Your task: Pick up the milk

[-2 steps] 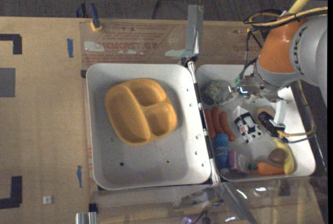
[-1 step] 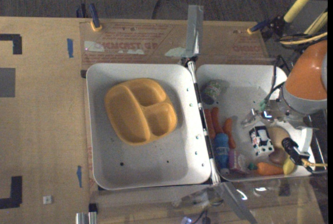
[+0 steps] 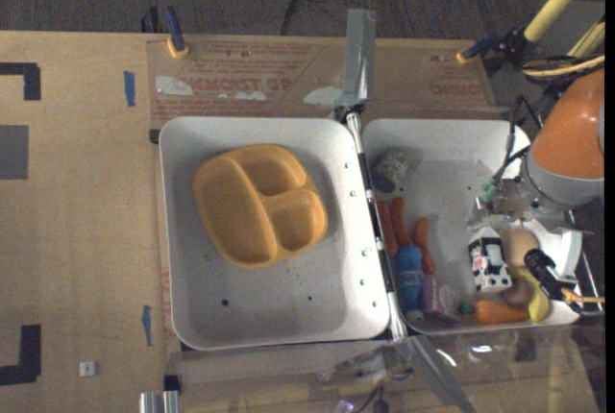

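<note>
The milk (image 3: 490,263) is a small white carton with black cow patches. It lies in the right bin (image 3: 447,140) towards that bin's front right. The grey arm with its orange band (image 3: 574,134) reaches in over the bin's right edge. Its gripper (image 3: 497,200) hangs just behind the milk carton, towards the bin's far side. Nothing shows between the gripper and the carton.
Beside the milk lie a tan item (image 3: 520,242), a yellow piece (image 3: 537,305) and an orange carrot (image 3: 500,312). A blue bottle (image 3: 410,273), red-orange sticks (image 3: 392,227) and a greenish lump (image 3: 392,167) lie along the bin's left side. The left bin (image 3: 192,305) holds an orange divided plate (image 3: 259,205).
</note>
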Available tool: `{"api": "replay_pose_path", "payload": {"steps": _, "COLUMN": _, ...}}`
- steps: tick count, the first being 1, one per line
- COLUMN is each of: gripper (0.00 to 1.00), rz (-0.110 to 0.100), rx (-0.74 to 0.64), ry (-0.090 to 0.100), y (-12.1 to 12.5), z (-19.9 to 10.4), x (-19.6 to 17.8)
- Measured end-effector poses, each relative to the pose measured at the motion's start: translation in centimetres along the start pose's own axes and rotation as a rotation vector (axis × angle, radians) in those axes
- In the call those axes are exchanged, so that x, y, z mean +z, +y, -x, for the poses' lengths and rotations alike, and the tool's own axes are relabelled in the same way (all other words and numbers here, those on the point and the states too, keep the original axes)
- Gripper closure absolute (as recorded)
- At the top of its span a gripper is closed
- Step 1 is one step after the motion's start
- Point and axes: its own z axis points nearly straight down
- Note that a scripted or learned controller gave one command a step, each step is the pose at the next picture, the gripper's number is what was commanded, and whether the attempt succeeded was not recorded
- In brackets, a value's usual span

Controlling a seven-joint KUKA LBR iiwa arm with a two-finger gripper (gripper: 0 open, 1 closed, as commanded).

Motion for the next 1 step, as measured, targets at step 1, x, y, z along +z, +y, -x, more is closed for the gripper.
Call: {"api": "replay_pose_path", "payload": {"steps": 1, "gripper": 0.0, "rz": 0.0, "rx": 0.0, "ry": 0.0, "y": -0.01, "z": 0.0, "x": 0.01}}
